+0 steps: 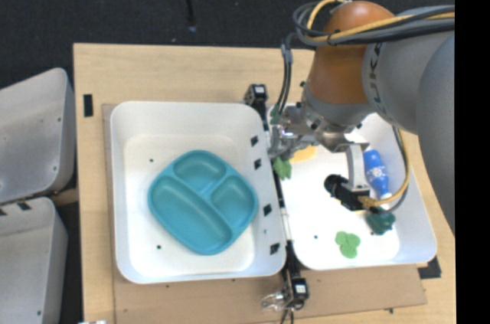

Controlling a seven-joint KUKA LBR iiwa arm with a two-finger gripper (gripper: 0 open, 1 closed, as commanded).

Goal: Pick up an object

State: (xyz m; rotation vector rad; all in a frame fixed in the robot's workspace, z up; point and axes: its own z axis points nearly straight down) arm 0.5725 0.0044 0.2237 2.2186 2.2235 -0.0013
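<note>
Bright, even light from above, soft shadows, slight blur.

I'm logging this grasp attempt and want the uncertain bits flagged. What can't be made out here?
All in the camera view:
- yellow object: mostly under the arm; its shape is unclear.
- blue object: small and blurred; its kind cannot be told.
- dark teal object: too small to identify.
- right bin: its far part is covered by the arm.
</note>
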